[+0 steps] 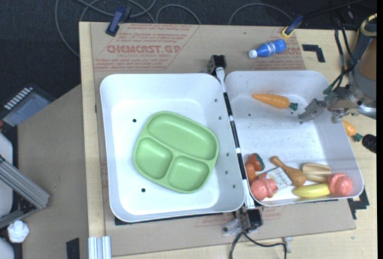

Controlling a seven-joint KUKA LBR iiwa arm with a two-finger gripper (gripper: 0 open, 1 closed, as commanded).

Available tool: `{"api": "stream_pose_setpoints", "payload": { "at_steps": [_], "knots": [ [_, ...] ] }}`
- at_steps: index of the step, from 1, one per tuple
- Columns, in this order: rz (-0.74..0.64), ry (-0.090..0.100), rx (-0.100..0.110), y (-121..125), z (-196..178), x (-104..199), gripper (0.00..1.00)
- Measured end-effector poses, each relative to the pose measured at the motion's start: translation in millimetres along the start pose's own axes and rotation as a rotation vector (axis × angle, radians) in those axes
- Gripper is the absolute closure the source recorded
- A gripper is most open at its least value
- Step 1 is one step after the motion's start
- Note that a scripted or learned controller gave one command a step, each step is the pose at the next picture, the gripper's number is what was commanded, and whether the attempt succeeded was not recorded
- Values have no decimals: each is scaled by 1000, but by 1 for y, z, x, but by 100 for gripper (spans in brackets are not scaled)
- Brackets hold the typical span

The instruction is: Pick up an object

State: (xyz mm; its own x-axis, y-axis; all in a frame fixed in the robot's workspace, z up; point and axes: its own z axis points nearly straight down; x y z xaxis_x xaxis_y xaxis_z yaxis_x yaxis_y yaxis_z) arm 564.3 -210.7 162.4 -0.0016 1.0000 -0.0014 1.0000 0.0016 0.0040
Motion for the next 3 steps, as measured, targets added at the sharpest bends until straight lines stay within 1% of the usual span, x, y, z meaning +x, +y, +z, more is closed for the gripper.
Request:
{"api": "stream_pose_setpoints", "payload": {
  "at_steps": [1,2,3],
  "knots": [
    [-1,1,-10,106,72,42,0],
    [-2,10,4,56,77,-8,0],
    [-1,2,0,90,78,58,0]
  ]
}}
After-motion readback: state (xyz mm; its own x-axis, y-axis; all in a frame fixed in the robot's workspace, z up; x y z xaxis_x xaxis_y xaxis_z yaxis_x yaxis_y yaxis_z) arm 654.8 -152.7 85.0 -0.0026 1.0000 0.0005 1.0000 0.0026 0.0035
